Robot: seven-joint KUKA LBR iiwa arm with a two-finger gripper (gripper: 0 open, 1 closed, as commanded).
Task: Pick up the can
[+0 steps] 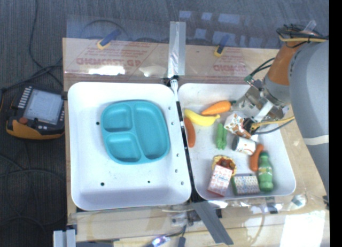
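Can point(245, 184) lies on its side in right bin point(286, 184); light, rigid, slick, rolls. Grip across the body. Gripper point(255, 107) state: cannot tell.

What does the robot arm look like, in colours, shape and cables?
The arm is a thick, rounded grey body with an orange band above the wrist. Thin dark cables loop above the orange part, and others run along the wrist. The gripper is a compact grey and metallic block with light parts and thin wires beside it.
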